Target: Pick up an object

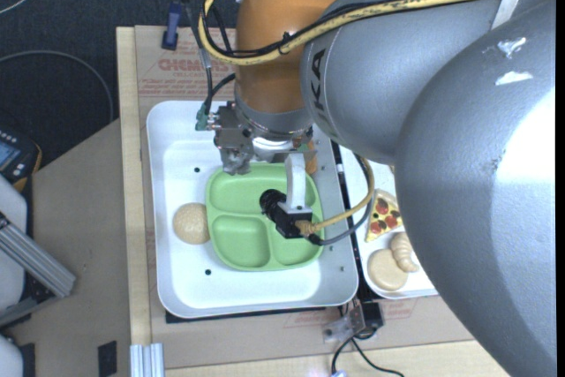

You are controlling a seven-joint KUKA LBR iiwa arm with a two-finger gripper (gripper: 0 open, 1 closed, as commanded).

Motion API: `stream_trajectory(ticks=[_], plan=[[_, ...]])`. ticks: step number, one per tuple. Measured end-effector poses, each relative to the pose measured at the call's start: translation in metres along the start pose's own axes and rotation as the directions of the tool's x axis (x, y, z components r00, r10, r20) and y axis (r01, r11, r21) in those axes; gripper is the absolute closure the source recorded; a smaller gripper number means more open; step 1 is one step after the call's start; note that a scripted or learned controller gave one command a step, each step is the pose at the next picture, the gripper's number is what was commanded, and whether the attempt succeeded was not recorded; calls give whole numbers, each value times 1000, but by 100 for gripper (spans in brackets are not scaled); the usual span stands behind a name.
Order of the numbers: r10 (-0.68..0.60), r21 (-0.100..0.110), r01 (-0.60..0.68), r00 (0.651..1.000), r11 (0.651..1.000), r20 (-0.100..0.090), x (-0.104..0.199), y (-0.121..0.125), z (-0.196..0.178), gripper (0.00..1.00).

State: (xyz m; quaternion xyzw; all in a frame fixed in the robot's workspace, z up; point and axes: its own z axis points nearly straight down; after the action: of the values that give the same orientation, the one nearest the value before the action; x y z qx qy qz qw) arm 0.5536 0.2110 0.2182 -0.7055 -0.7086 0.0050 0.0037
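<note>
A green divided plate (pixel 237 232) lies in the middle of the left white bin (pixel 177 282). A round tan bun (pixel 190 222) rests just left of the plate on the bin floor. My gripper (pixel 235 156) hangs low over the plate's far left rim, under the orange wrist band. The arm's body hides the plate's far edge and what lies between the gripper and the rim. I see nothing held in it.
In the right bin (pixel 417 290), a pizza slice (pixel 383 217) lies by the dividing wall, with a cream pastry-like piece (pixel 393 264) in front of it. The big grey arm covers most of that bin. A cardboard sheet (pixel 141 190) lies under both bins.
</note>
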Motion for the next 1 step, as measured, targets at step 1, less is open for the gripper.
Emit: stream_trajectory(ticks=[1], plan=[[3, -17, -3, 1000, 1000, -3, 5, 42, -27, 100]])
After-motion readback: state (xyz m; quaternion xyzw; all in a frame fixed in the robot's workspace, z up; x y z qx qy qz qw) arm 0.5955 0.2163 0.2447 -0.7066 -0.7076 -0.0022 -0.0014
